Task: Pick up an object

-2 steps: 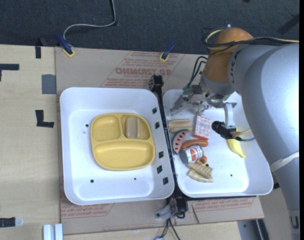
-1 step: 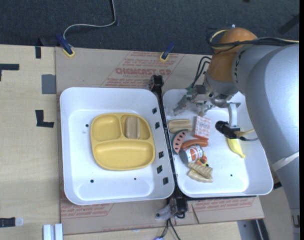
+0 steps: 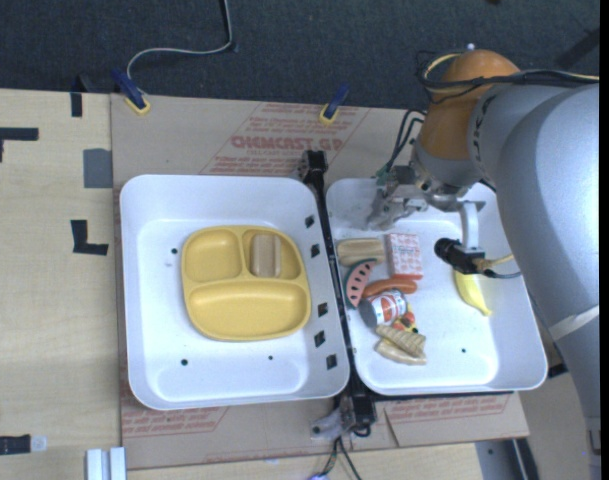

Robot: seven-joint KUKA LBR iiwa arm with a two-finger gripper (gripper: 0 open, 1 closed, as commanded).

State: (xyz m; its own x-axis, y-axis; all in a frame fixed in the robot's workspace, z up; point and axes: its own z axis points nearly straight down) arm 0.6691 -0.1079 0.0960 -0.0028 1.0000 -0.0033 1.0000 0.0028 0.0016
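Observation:
My gripper [image 3: 386, 208] hangs over the far left part of the right bin [image 3: 504, 363], just above the toy food there. Below it lie a tan bread-like block [image 3: 358, 250] and a red-and-white packet [image 3: 404, 253]. Nearer the front are a watermelon slice [image 3: 355, 281], a red sausage [image 3: 392, 287], a small can [image 3: 384, 308] and a tan sandwich piece [image 3: 400, 346]. A banana [image 3: 472, 292] lies toward the right side of that bin. Nothing is visibly held.
The left bin [image 3: 154, 368] holds a yellow divided plate [image 3: 239, 303] with a brown piece [image 3: 267, 256] in its far right compartment. A black divider [image 3: 329, 268] runs between the bins. The grey arm [image 3: 554, 198] covers the right bin's far right corner.

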